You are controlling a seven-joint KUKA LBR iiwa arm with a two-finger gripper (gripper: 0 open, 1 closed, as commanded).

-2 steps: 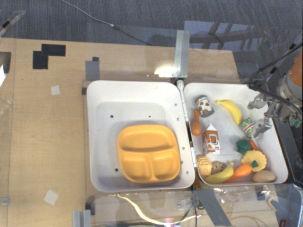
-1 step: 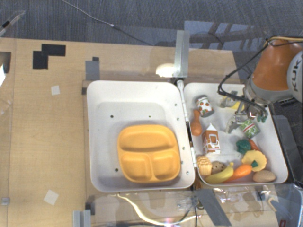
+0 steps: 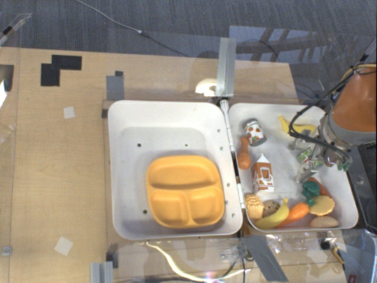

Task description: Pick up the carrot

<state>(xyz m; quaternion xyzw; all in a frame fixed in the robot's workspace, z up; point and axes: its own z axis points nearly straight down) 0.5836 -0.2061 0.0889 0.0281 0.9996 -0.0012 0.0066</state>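
Two white bins (image 3: 118, 158); one yellow tray (image 3: 185, 190); one carrot (image 3: 296, 212); one banana (image 3: 272, 217); one carton (image 3: 263, 174).

Bright, even light from overhead; soft shadows pool inside the shallow white left bin (image 3: 126, 158), pale reflections streak across the top right, focus slightly soft.

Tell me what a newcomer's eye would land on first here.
The yellow divided tray stands out, alone in the left bin. Next, the crowd of toy food along the right bin's near edge, with the carrot beside a banana. The arm's orange band hangs over that bin's right side.
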